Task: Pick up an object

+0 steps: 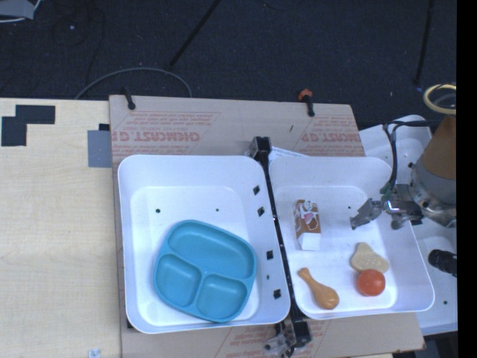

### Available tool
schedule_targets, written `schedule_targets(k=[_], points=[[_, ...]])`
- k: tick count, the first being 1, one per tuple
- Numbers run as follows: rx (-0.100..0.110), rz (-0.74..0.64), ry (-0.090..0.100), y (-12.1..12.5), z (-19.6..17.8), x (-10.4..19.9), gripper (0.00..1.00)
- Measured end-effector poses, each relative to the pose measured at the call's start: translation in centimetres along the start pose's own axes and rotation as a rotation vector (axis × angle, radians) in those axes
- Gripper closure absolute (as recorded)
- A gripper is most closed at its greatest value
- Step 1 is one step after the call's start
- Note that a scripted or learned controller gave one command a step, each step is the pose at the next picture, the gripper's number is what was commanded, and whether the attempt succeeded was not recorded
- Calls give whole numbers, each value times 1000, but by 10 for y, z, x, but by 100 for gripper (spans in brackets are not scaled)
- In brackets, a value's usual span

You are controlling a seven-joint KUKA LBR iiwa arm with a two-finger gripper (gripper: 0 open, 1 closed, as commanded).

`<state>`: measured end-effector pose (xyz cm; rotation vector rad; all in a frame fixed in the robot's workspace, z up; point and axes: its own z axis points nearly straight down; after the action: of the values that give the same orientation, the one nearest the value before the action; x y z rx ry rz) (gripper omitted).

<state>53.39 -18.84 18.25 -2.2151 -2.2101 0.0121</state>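
Observation:
The right bin [337, 171] holds a small white and brown carton [307, 224] near its middle, a tan chicken drumstick [320, 289] at the front, a beige bread-like piece [368, 259] and a red tomato [370, 282] at the front right. My gripper [370, 213] reaches in from the right edge, just above the bread piece and to the right of the carton. Nothing shows between its fingers.
The left bin [143, 179] carries a blue divided plate [206, 270]. A black divider [269, 222] runs between the bins. Cardboard [223, 129] lies under both bins, and a light wooden bench surface [52, 230] spreads to the left.

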Motion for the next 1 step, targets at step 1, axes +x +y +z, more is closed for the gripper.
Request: schedule_targets(k=[1], points=[[-13, -2, -3, 3, -7, 0, 0]])
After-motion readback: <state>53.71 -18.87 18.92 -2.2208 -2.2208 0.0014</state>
